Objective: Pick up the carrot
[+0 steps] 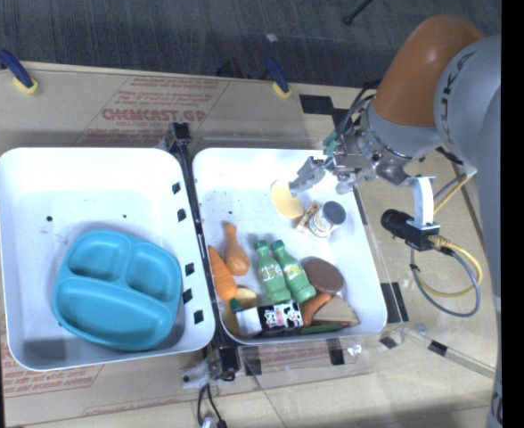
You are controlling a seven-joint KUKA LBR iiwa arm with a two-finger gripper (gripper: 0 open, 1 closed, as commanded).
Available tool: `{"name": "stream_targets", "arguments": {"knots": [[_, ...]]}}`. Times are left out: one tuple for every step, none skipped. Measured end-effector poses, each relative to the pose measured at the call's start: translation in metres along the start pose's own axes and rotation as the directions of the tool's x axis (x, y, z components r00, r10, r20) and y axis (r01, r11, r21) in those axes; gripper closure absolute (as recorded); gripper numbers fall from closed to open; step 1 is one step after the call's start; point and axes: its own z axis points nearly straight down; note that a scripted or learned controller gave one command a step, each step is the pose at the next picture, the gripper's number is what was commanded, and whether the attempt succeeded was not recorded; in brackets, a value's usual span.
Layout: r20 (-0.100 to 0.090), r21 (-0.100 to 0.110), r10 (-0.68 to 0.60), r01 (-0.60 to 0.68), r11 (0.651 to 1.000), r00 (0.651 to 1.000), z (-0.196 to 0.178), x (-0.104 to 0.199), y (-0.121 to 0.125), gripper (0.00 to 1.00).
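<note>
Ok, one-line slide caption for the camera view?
Gripper hovers over the right bin's far side, apart from the carrot lying near the divider.

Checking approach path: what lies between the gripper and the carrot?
In the camera view, bare white bin floor and a small drumstick-shaped toy separate the gripper from the carrot.

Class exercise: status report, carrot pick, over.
Gripper high in right bin, fingers unclear. Carrot at left wall, untouched. Green bottles beside it.

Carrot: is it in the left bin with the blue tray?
No, the carrot lies in the right bin, against its left wall, while the blue tray sits in the left bin.
</note>
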Motion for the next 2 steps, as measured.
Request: {"name": "stream_targets", "arguments": {"knots": [[-0.001, 0.007, 0.244, -0.244, 0.970, 0.970, 0.031, 0.067, -0.043, 0.00], [0.001, 0.005, 0.332, -0.332, 0.943, 0.943, 0.057, 0.112, -0.073, 0.00]]}}
